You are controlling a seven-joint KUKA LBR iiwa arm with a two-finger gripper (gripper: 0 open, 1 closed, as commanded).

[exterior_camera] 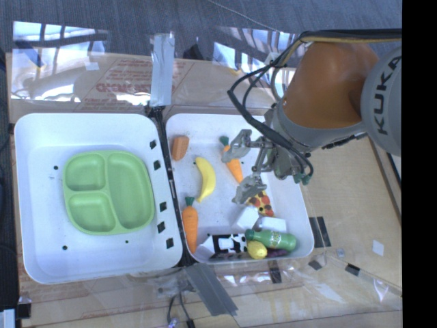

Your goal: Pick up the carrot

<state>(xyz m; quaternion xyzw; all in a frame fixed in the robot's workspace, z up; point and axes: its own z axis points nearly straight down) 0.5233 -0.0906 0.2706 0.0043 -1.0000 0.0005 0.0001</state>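
Orange-banded arm (328, 87) is seen over right bin (300, 203) | gripper (244, 166) fingers spread, nothing pinched | carrot (234, 167) lies between them | squeeze should be centred on it.

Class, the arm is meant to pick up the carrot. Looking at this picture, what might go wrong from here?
1. The gripper hangs open around one carrot, but a second carrot lies by the right bin's left wall, so the target is ambiguous.
2. The banana lies close beside the gripper; a closing finger may nudge it.
3. The carrot tapers, so it may slip out when lifted.
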